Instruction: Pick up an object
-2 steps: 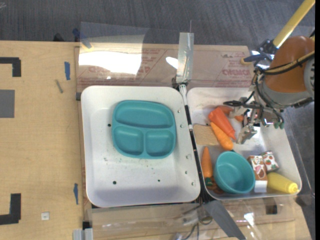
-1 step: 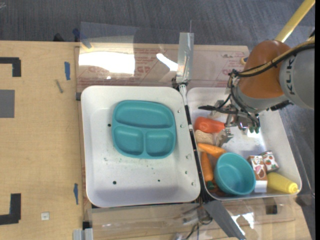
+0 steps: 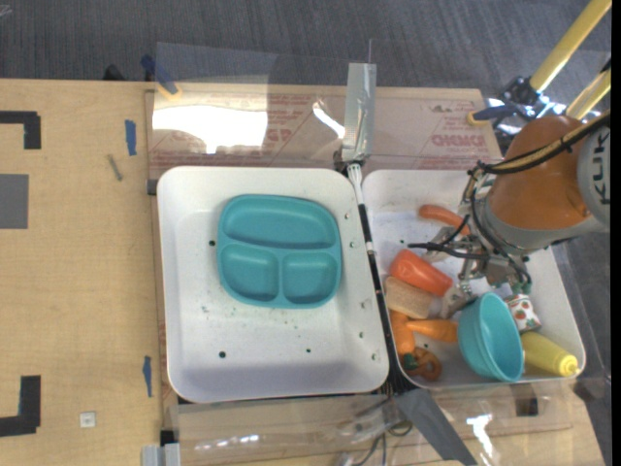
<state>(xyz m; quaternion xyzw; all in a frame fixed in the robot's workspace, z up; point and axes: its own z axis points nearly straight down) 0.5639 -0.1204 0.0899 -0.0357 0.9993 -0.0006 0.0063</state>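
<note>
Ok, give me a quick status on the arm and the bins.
Gripper down in right bin, over the toy pile; fingers unclear. Nothing seen held. Teal bowl, orange carrot, yellow bottle crowded close. Left bin has teal divided plate.

Tan wooden bench (image 3: 68, 289), blue tape bits (image 3: 130, 136); dark grey carpet floor (image 3: 291, 13).

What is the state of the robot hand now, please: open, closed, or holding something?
Hand: cannot be told; it hangs low in the right bin, just above the teal bowl.
</note>
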